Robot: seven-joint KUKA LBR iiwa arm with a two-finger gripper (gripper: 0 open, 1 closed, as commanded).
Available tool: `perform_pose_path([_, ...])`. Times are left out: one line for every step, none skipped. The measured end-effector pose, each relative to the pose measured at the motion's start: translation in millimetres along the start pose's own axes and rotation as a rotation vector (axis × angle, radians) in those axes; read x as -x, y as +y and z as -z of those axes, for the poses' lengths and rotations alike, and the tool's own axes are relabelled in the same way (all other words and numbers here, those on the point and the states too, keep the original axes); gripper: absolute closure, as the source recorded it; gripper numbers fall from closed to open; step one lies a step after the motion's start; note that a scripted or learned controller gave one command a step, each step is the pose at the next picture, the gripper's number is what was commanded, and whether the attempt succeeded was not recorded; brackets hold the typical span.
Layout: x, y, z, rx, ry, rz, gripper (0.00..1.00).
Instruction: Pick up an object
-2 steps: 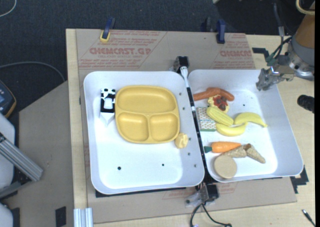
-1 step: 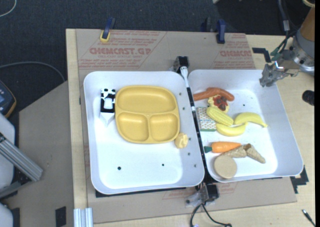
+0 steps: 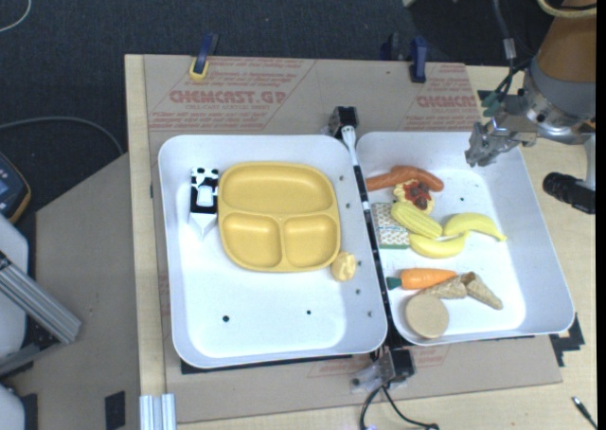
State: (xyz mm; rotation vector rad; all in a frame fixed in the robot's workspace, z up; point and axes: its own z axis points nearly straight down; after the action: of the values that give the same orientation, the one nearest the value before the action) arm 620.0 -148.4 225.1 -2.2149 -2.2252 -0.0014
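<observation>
The right bin (image 3: 535,258) holds toy food: a red sausage (image 3: 405,177), a corn cob (image 3: 417,221), a yellow banana (image 3: 459,234), an orange carrot (image 3: 428,277), a round tan cookie (image 3: 426,316) and a brown wedge (image 3: 480,290). My gripper (image 3: 481,150) hangs over that bin's far right corner, above and right of the sausage, with nothing visible between its fingers. Its fingers are small and dark against the rim.
The left bin (image 3: 256,324) carries a yellow divided plate (image 3: 279,213), a black-and-white toy (image 3: 203,193) by its left side and a small yellow piece (image 3: 344,268) near the divider. Clamps (image 3: 199,61) hold the cardboard at the back. Cables trail by the front edge.
</observation>
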Motion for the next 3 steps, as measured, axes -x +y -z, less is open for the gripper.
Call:
perform_pose_path([-60, -6, 9, -0.001, 0.001, 0.002, 1.00])
perform_pose_path([-107, -20, 6, -0.002, 0.000, 0.000, 1.00])
perform_pose_path([-105, -9, -11, -0.003, -0.002, -0.003, 1.00])
